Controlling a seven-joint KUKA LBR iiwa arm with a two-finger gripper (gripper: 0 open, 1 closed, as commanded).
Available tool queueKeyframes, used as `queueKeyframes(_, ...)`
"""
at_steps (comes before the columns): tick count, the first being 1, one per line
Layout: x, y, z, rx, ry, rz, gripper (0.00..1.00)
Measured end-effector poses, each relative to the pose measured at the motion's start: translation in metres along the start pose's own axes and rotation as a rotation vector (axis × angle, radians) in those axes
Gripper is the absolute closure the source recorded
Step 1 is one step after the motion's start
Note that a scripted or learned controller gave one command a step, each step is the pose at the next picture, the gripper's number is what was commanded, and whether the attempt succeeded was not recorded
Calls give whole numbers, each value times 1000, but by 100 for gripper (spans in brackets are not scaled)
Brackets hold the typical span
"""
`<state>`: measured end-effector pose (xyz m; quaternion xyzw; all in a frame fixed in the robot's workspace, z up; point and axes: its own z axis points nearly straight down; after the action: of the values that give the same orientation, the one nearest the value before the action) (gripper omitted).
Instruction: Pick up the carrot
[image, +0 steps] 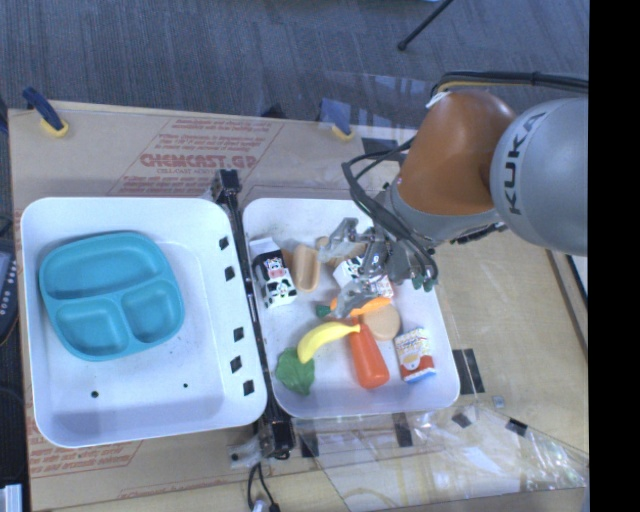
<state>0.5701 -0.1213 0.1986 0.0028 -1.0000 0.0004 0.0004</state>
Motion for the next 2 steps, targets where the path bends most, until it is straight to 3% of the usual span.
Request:
queueKeyframes(1,-16,-19,102,1,-12,-114,0)
queueKeyframes(2,40,-49,102,0,-13,42,0)
